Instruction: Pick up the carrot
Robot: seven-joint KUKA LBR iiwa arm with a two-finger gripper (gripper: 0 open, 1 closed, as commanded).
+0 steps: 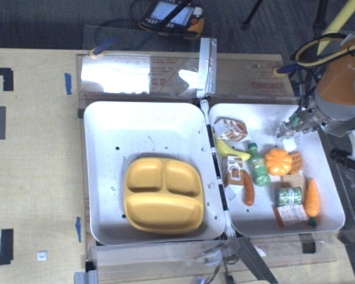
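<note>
Camera view: gripper [290, 128] over right bin [334, 176]'s back edge, grip unreadable; carrot [312, 199] hugs the right wall.

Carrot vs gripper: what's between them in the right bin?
In the camera view, the orange pumpkin sits between the gripper and the carrot, slightly left of the direct line.

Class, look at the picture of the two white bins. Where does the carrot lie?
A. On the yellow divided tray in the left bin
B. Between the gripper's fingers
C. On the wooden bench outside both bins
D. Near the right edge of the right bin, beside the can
D. The carrot lies in the right bin close to its right edge, just right of the can, well below the gripper.
</note>
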